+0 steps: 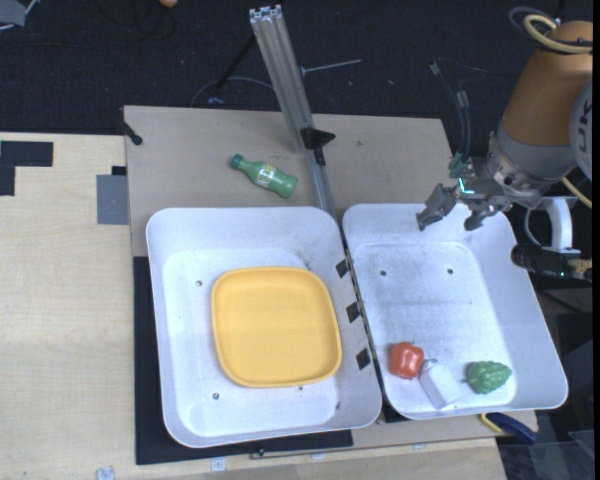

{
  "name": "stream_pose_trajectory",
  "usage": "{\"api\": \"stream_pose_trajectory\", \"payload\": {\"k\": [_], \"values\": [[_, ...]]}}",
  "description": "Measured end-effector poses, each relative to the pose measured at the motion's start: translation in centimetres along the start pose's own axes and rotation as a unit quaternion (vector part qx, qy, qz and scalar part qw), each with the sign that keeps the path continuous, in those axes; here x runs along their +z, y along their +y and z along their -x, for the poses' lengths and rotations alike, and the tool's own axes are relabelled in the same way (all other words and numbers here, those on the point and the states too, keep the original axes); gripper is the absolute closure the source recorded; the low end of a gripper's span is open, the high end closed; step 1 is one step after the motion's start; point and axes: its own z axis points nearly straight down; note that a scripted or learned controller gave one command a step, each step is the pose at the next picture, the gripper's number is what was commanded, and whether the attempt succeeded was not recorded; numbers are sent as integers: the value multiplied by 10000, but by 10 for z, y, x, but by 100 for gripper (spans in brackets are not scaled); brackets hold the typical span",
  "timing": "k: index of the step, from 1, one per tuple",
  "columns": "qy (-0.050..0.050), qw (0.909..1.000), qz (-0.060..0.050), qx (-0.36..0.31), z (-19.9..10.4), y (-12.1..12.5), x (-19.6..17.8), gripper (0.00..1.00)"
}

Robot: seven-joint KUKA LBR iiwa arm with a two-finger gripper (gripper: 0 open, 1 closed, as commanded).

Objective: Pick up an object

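Red pepper (406,360) sits at six o'clock in the right bin (525,298); gripper (456,211), fingers spread, hangs at twelve, grasping nothing.

Bench (400,158), two bins (180,268), green bottle (265,176)

Yellow plate (276,326), red pepper (406,360), green broccoli (488,375), green bottle (264,176), white bins (170,258).
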Motion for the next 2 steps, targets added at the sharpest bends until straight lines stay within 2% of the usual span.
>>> {"api": "stream_pose_trajectory", "payload": {"k": [1,2], "values": [[0,10000,0,0,0,0,0,0],[2,10000,-19,-1,1,1,43,0]]}}
